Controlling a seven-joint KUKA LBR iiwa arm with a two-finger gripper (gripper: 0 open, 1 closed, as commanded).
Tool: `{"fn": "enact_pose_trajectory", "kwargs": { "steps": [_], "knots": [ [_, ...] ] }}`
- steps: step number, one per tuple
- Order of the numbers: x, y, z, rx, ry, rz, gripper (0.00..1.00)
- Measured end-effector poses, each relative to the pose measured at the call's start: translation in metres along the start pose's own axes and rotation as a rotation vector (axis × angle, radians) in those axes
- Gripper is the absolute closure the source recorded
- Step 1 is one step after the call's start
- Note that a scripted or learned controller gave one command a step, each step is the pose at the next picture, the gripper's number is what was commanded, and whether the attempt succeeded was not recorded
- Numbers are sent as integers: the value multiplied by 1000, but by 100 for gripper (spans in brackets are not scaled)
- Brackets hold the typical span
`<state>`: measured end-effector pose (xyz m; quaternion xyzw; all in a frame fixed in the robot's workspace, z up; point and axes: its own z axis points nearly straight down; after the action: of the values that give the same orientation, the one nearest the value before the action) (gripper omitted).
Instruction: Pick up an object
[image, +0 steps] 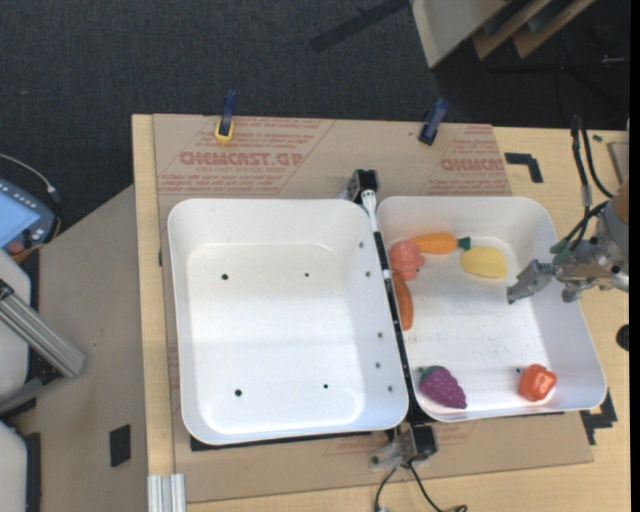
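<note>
While my pincer (522, 290) hangs over the right bin (570, 330), near its right wall, nothing sits between its fingers; whether they are spread or closed I cannot tell. If I drop here I would likely meet bare floor; the lemon (484, 262) lies just left and farther, the red pepper (537, 382) nearer, the purple grapes (442, 386) by the near-left corner. My wrist enters low from the right, pointing leftward.

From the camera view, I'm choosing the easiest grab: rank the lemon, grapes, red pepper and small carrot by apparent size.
1. Purple grapes and yellow lemon: look alike, unranked.
2. Small orange carrot: long but thin.
3. Red pepper: smallest.
</note>
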<state>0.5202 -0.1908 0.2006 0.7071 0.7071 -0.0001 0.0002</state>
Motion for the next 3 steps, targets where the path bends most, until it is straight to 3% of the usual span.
{"fn": "enact_pose_trajectory", "kwargs": {
  "steps": [1, 2, 3],
  "knots": [
    [0, 1, -11, -4, -2, -1, 100],
    [-13, -33, -84, -6, -3, 2, 100],
    [11, 40, -214, -20, -7, -7, 100]
  ]
}}
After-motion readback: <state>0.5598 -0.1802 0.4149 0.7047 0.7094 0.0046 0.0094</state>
